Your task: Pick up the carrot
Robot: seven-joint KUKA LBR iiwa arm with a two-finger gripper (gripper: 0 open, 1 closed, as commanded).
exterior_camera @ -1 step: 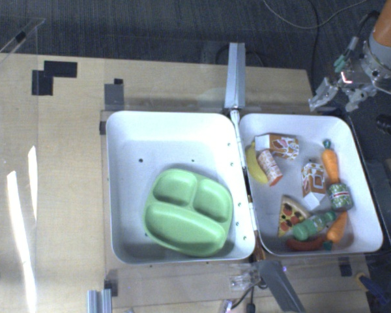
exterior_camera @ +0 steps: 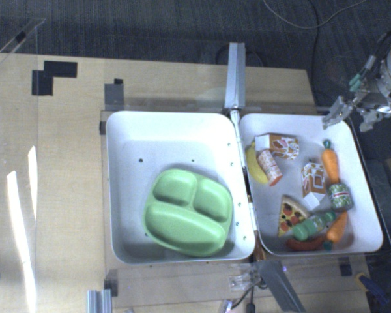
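Carrot (exterior_camera: 330, 162) in right bin (exterior_camera: 362, 175), far-right part; long axis near-far, green top pointing far. Claw (exterior_camera: 352, 107) above bin's far-right corner; finger state: cannot tell.

Printed packages (exterior_camera: 283, 147) in the right bin (exterior_camera: 368, 194), lettering too small to read

The right bin (exterior_camera: 365, 175) is showing smooth, faintly glossy white plastic. Inside it, the carrot (exterior_camera: 330, 162) is looking like matt orange plastic, and just below that the small can (exterior_camera: 339, 196) is gleaming slightly. To the bin's left, the green tray (exterior_camera: 189, 210) is looking smooth and satiny. The bench (exterior_camera: 58, 175) around the bin is appearing as pale wood under a glossy sheet.
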